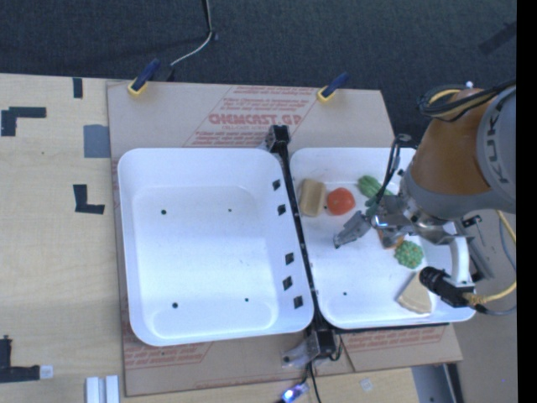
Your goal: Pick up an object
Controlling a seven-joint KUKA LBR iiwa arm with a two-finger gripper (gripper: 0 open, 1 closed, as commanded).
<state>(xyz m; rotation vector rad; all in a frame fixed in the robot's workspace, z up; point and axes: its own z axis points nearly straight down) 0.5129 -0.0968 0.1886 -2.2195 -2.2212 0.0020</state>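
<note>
- I'm seeing the end effector (352, 232) hovering in the right shallow white bin (361, 309); I cannot tell its grip state.
- Round red tomato-like object (340, 201) is lying just above it, beside a tan block (312, 197).
- Green leafy pieces (409, 254) are sitting near the wrist.

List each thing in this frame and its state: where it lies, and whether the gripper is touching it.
gripper: low over the right bin, nothing visibly held.
red ball: lying in the right bin, untouched.
tan block: lying beside the divider, untouched.
green piece: lying near the far wall.
green leafy piece: lying under the wrist.
tan wedge: lying at the near corner.
left bin: resting flat on the bench.
</note>
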